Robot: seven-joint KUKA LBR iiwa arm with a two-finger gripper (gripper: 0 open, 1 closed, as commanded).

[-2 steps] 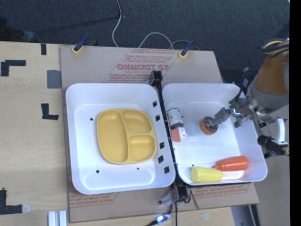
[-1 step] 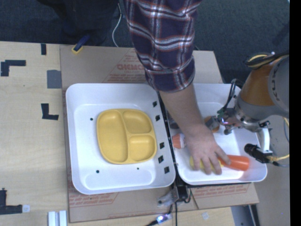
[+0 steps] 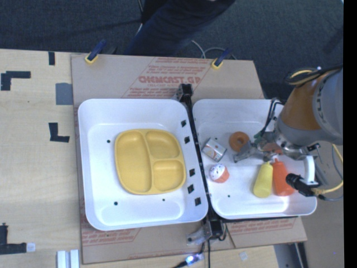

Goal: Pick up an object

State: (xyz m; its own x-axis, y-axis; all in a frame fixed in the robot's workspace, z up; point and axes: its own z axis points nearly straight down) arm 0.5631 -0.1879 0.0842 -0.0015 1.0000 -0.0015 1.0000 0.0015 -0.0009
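The right bin (image 3: pixel 245 109) holds several small objects. A brown ring (image 3: pixel 239 140) lies near its middle, with a crumpled silver piece (image 3: pixel 213 149) to its left. A white and orange round object (image 3: pixel 219 173) sits closer to the front. A yellow bottle (image 3: pixel 263 180) and an orange bottle (image 3: pixel 281 178) lie side by side at the front right. My gripper (image 3: pixel 249 152) is low inside this bin, just right of the brown ring and above the yellow bottle. Nothing visibly hangs from it.
The left bin (image 3: pixel 95 121) holds a yellow divided plate (image 3: pixel 149 161). Black clips run along the divider (image 3: pixel 192 149) between the bins. The grey arm with its orange band (image 3: pixel 301 108) comes in over the right bin's right wall. A person stands beyond the bench at the top.
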